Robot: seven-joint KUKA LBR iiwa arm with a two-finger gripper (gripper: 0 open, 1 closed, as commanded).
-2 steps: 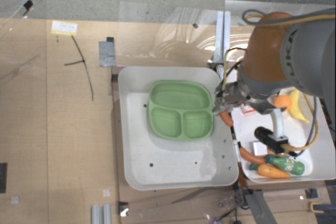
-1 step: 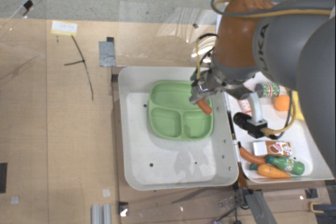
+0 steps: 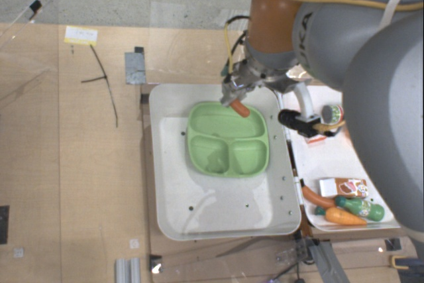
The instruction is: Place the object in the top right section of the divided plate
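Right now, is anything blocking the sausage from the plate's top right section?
Nothing visible does. The sausage sits at the gripper, already over the green divided plate's upper right rim, and that section looks bare.

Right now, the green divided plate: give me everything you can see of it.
The green divided plate is light green, looks like moulded plastic, a rounded square with three sections: one wide section along the far side, two smaller ones on the near side. It lies flat, upright, in the upper middle of the left white bin. A small orange sausage-like object sits tilted at its far right rim, right under the gripper; whether it rests on the plate I cannot tell. The near sections look bare.
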